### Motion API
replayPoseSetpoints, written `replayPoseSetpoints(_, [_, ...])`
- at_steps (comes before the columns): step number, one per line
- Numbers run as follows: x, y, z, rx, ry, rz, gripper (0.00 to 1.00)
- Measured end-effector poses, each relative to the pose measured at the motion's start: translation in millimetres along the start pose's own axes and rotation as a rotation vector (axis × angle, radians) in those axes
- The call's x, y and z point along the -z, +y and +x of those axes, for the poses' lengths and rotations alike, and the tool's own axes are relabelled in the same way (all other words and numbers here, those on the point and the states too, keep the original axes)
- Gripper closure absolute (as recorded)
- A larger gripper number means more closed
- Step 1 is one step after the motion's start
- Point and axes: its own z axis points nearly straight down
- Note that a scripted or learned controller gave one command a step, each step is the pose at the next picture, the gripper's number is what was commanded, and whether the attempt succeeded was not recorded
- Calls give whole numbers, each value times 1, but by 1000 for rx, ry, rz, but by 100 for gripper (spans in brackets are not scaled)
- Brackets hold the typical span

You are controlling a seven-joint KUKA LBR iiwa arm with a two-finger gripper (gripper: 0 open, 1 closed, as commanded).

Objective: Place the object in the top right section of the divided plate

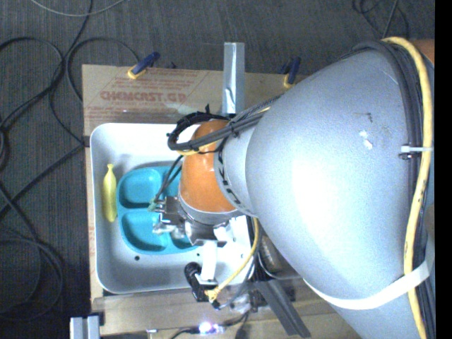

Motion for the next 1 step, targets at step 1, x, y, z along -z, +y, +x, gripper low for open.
replayPoseSetpoints(1, [85, 6, -68, -115, -39, 12, 100])
